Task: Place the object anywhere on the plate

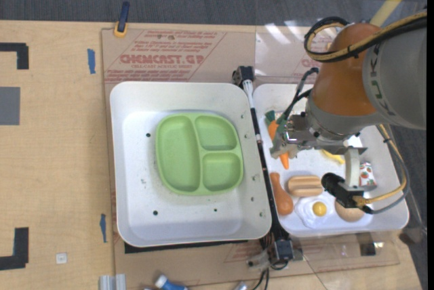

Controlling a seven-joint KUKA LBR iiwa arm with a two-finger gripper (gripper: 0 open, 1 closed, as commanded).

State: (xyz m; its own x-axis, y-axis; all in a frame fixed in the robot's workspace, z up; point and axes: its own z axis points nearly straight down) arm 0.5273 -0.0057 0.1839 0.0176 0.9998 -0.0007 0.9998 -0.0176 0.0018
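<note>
A fried egg toy (316, 208) lies at the near edge of the right bin (397, 214), with a brown rounded piece (349, 213) just beside it toward the right. Slightly farther back in the same bin rest a hot dog in a bun (303, 184) and an orange sausage-shaped toy (281, 194) along the bin's left wall. The green three-compartment plate (199, 153) sits in the middle of the left bin (129, 167), well apart from all the toys. Above the right bin's left half hangs the tool (285, 139) of the grey arm (397, 78) with its orange band; whether it is clenched or released cannot be told from this angle. A carrot toy (274, 129) with a green top lies just beside the tool, against the bin's left wall. A yellow piece (331, 156) and a red-and-white piece (366, 175) lie under the arm. Beyond both bins, printed cardboard (169, 55) covers the desk (47, 146), where a yellow-and-blue clamp (122, 19) grips the far edge.
</note>
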